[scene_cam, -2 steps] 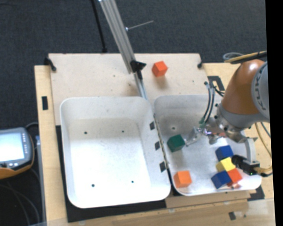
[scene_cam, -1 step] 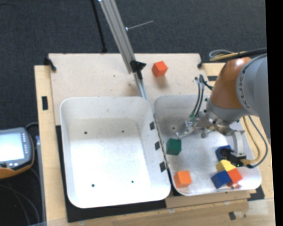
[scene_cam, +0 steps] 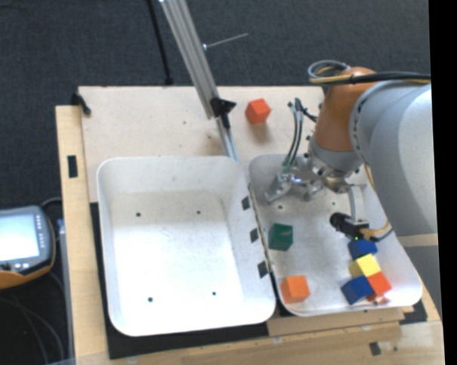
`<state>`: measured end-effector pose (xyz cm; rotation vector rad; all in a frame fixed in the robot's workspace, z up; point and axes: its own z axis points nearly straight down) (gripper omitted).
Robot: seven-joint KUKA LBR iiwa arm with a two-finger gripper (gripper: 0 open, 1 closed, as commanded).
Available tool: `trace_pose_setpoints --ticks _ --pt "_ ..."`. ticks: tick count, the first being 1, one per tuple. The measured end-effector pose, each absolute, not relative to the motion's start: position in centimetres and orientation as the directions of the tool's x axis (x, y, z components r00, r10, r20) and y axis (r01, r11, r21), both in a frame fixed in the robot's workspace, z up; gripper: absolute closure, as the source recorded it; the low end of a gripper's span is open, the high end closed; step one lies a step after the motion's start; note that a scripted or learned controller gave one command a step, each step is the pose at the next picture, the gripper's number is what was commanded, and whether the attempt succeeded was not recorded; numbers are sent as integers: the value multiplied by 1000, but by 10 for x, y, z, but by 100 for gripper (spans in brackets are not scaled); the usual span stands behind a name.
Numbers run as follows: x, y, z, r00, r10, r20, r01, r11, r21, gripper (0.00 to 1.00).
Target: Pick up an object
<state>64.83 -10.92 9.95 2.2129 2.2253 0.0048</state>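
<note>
Hovering low over the upper part of the right bin (scene_cam: 414, 287), up and a little right of the green cube (scene_cam: 280, 237), with the gripper (scene_cam: 283, 186) clear of every block. Carrying nothing between the jaws; whether wide or narrow, impossible to tell. Nothing lifted yet, so judging the pick as barely begun. Lying below the green cube: an orange cube (scene_cam: 295, 288). Clustering well right of it: blue, yellow and red blocks (scene_cam: 366, 277). Sitting above the bin on the counter (scene_cam: 150, 121): another orange cube (scene_cam: 258, 111).
</note>
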Motion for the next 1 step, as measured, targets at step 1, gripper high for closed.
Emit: trace_pose_setpoints --ticks 1 --pt "671 -146 281 -6 1000 -4 1000 6 11 0"
